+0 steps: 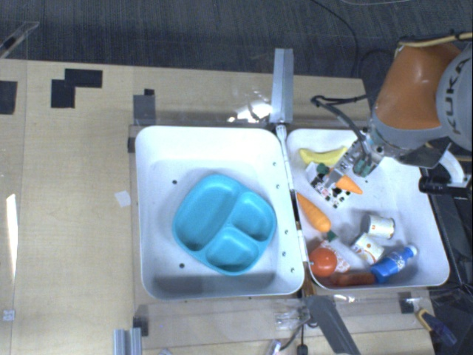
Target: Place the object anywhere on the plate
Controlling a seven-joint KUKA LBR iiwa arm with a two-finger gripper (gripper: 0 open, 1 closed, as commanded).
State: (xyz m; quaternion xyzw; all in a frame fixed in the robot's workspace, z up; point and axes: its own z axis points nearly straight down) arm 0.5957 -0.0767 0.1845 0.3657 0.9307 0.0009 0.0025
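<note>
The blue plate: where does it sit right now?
In the camera view, the blue plate lies in the left bin, roughly centred, its near edge toward the divider, across which the carrot lies in the right bin.

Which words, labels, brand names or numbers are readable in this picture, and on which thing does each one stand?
"KU": large letters on the grey arm housing, cut off by the picture's edge.
Label on the blue plastic bottle: too blurred to read.
Print on the white paper cup: too small to read.
Nothing else is readable.
</note>
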